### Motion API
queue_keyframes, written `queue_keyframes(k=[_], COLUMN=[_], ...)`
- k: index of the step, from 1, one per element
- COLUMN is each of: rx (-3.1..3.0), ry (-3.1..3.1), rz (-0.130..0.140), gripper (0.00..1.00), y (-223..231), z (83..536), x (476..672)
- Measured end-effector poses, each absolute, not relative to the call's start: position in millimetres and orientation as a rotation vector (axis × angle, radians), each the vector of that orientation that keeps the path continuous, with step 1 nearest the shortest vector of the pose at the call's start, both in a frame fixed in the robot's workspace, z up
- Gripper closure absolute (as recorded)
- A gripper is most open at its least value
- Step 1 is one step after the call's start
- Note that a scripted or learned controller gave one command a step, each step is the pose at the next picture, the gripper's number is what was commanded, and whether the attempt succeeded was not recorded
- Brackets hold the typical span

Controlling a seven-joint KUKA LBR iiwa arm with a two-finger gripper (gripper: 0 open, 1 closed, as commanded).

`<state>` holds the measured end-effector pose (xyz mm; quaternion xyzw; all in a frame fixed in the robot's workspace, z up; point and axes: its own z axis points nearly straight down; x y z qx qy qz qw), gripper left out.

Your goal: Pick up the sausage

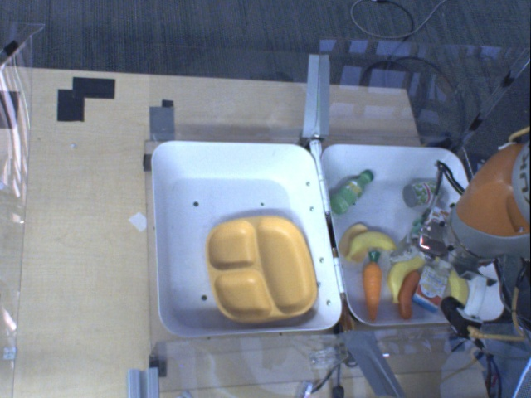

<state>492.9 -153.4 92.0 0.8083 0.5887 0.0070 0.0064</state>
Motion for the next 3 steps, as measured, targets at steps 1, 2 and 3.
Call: queue_keyframes(k=[1,2,3], rx=[2.527,2.537,2.519], ry=[1.851,1.858,1.879], rz=[0.027,0.047,0.045], gripper=[0.0,0.0,0.0], y=[-168,-182,-182], z=[92,93,92], x=[494.4,499.8,499.3])
